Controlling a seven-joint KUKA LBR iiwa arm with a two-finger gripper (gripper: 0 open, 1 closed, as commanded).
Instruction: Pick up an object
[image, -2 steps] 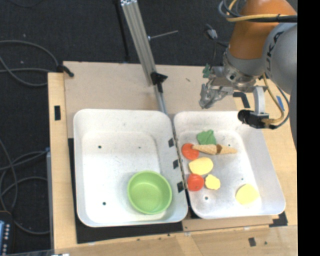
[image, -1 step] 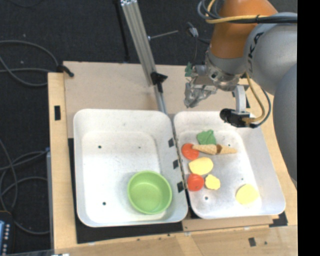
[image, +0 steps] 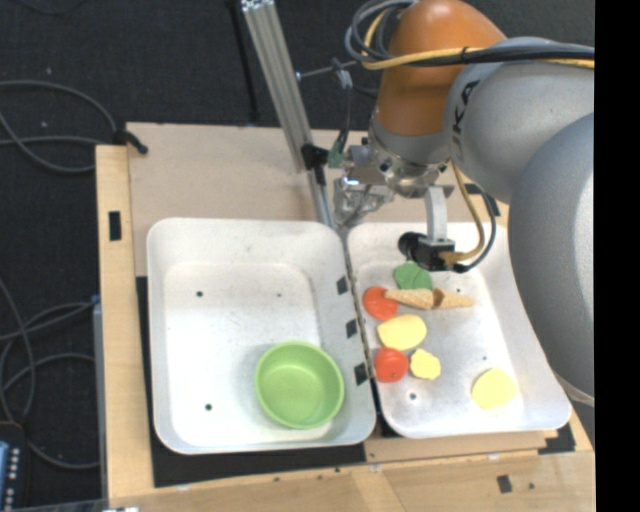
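Note:
My gripper hangs over the far end of the wall between the two bins, above the right bin's back left corner. Nothing shows between its fingers. Below it in the right bin lie a green piece, a tan cone, a red piece, a yellow piece, a red tomato-like ball, a small yellow piece and a yellow round piece. All of these rest on the bin floor, nearer the camera than the gripper.
A green bowl stands in the left bin at its front right. A slanted metal rail rises behind the bins, close to the gripper's left. The large grey arm covers the right bin's far right side.

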